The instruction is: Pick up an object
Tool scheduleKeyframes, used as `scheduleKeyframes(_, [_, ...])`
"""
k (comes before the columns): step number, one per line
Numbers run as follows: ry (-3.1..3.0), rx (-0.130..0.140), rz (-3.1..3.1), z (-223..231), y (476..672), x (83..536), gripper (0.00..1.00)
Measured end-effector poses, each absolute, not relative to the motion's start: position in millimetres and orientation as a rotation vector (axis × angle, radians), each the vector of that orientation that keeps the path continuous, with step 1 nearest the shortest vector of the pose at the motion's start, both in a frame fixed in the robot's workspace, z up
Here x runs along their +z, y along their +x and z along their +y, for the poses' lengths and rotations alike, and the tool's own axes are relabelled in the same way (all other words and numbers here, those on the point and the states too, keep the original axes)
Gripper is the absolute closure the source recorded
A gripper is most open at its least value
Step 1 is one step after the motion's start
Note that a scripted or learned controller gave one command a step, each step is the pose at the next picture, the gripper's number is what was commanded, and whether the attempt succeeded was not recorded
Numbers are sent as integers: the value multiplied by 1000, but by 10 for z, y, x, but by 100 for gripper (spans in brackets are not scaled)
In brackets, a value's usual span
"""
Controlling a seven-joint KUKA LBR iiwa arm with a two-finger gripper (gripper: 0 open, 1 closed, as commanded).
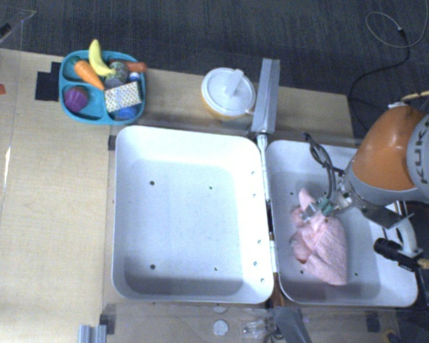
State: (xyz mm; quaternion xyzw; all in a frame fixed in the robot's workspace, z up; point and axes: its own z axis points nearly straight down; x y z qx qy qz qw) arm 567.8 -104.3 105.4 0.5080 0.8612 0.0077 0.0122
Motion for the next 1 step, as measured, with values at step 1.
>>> scheduleKeyframes(1, [2074, 7, 2354, -606, 6032, 2051, 100])
